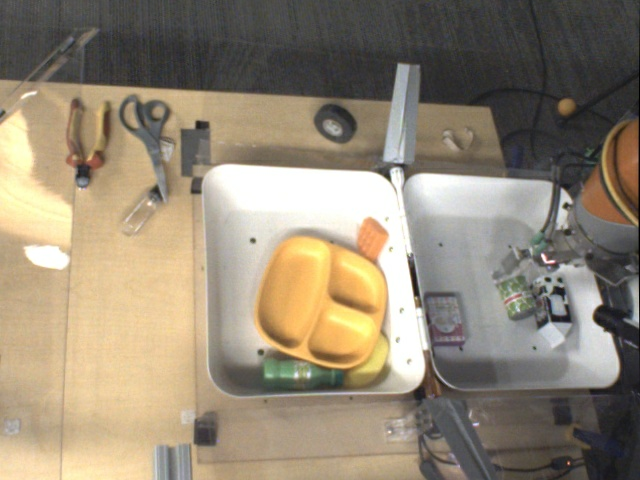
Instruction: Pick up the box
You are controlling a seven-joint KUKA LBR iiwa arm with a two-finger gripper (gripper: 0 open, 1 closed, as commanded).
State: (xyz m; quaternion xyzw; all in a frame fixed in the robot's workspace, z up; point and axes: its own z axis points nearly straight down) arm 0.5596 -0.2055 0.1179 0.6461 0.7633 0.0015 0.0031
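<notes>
The box (444, 319) is small and purple-grey. It lies flat in the right bin (470, 208), close to that bin's left wall and towards the front. My gripper (548, 290) hangs low over the right side of the same bin, well to the right of the box and apart from it. A small green and white packet (514, 295) sits just left of the gripper. The arm's orange band (612, 180) shows at the right edge.
The left bin (240, 208) holds a yellow divided plate (322, 299), an orange piece (371, 237) and a green bottle (297, 372). Scissors (150, 133), pliers (84, 138) and a tape roll (335, 122) lie on the bench behind the bins.
</notes>
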